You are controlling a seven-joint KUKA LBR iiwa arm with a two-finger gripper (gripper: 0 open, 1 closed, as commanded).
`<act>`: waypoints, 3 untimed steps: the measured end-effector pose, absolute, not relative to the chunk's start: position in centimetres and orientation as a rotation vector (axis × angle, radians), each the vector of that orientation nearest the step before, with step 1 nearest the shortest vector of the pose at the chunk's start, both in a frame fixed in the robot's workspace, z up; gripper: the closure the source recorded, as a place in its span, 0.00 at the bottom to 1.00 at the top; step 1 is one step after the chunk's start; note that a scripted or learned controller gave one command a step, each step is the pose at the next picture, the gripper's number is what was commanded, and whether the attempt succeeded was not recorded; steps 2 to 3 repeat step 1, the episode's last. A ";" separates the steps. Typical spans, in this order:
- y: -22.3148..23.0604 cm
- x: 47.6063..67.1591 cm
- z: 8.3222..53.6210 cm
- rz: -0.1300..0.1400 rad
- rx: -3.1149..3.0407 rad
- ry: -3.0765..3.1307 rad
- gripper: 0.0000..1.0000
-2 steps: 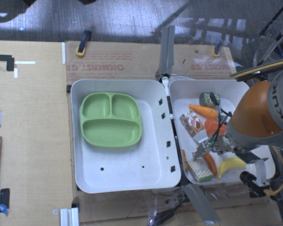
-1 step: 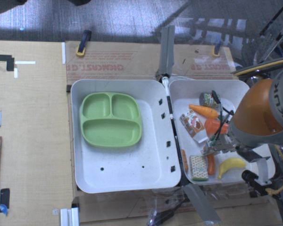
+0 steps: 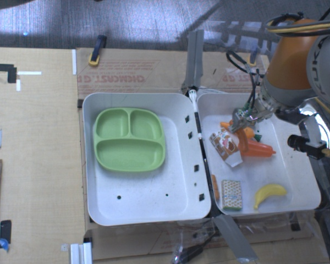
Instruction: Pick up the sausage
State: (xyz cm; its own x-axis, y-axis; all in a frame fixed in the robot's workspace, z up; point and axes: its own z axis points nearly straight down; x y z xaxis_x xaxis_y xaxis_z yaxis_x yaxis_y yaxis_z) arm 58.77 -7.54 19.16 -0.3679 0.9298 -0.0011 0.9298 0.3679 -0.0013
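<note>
On the tan bench top, beyond the bins, a yellow-and-black handled tool [image 3: 97,49] is seen lying on the cardboard sheet. 2 shallow white bins are set side by side. In the left white bin [image 3: 137,202] a pale green plastic plate with 3 compartments [image 3: 130,139] is laid flat toward the far left part, and nothing is seen on it. In the right white bin [image 3: 297,175], a thin orange-brown sausage [image 3: 214,185] is seen lying lengthwise against the left wall, near the front, just beside a small rectangular beige cracker packet [image 3: 232,194]. Farther back, a crumpled white-and-red snack wrapper [image 3: 226,146] is found touching an orange tapered carrot-like toy [image 3: 257,149] on its right. A yellow plastic banana [image 3: 270,193] is placed near the front right corner, apart from the other items. The grey arm with the orange band [image 3: 290,59] is reached in from the right, and the gripper [image 3: 245,117] is held low over the back of the right bin, just above the wrapper and the carrot-like toy, well apart from the sausage. Whether the gripper is released or clenched cannot be told; nothing is visibly grasped by it.
</note>
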 end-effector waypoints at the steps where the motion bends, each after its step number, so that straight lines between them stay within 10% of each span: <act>1: -6.4 58.0 19.1 -0.006 2.159 2.284 1.00; 3: -6.4 58.0 19.1 -0.006 2.159 2.284 1.00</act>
